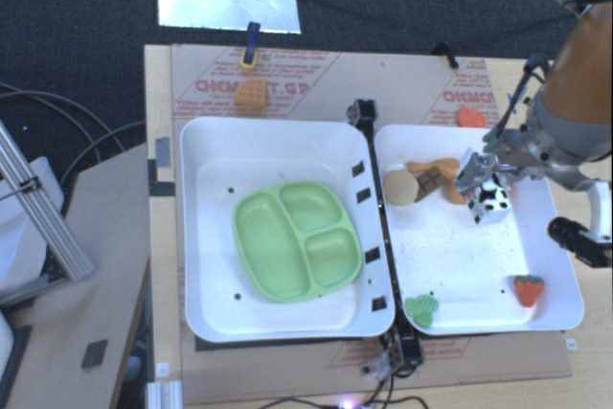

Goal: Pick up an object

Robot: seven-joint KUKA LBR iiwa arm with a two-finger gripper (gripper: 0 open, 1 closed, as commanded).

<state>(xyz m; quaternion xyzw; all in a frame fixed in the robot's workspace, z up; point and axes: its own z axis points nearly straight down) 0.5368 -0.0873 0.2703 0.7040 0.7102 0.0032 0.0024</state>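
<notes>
My gripper [482, 179] hangs over the upper right part of the right bin [460, 249], on the arm coming in from the right. Directly under it, touching or nearly touching its tip, sits a small white object with black spots [493, 203]. Left of the gripper lie a brown and orange wedge-shaped piece [436, 177] and a tan round piece [397, 188]. A red strawberry toy [528, 289] rests near the bin's right front corner. A green leafy toy [421, 306] lies at its left front corner.
The left bin [215, 206] holds a light green divided plate [299, 238]. A black divider [372, 206] runs between the bins. Behind the bins on the cardboard lie an orange waffle-like piece [251, 95], a blue and yellow item [251, 47] and an orange piece [471, 118].
</notes>
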